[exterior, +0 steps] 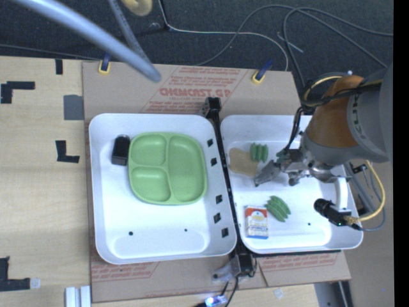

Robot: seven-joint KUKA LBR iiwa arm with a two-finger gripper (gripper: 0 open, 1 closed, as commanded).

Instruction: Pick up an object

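Nearest the camera in the right bin [332,238] sits a small red and white carton [257,222], and just beside it a green pod-like piece [278,208] lying on a diagonal. Above that hangs the gripper [265,176], fingers spread and holding nothing (the pod lies below and slightly right of it). Farther back rest a tan object [239,160] and a ribbed green object [259,152], both close to the fingertips. The left bin [102,190] holds a green divided plate [168,168]
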